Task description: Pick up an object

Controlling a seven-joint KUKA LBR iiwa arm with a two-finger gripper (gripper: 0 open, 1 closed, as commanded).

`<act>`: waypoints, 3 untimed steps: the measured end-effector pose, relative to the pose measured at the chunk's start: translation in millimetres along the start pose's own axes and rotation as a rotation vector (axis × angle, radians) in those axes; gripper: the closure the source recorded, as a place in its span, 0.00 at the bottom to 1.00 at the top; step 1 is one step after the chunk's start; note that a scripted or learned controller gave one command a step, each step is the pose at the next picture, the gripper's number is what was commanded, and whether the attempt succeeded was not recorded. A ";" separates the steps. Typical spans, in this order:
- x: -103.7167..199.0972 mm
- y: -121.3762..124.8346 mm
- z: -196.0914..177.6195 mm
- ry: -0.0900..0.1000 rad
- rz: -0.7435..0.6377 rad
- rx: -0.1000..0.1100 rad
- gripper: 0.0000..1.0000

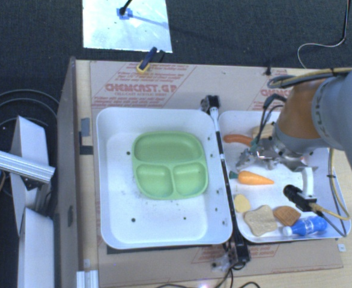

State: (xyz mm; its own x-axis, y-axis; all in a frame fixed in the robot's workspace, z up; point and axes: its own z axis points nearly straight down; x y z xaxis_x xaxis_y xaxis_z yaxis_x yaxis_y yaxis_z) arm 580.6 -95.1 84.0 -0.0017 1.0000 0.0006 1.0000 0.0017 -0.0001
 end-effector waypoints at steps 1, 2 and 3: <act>-16.8 71.1 -0.3 -0.001 -0.001 0.001 0.00; 5.4 -28.2 -54.6 0.000 0.000 -0.002 0.00; -9.3 27.9 0.5 -0.001 -0.002 0.000 0.00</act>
State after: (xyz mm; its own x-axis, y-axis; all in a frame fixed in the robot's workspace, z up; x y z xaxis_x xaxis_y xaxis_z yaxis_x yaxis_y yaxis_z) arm 608.5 -104.4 83.5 -0.0034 1.0000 0.0001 1.0000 0.0034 -0.0003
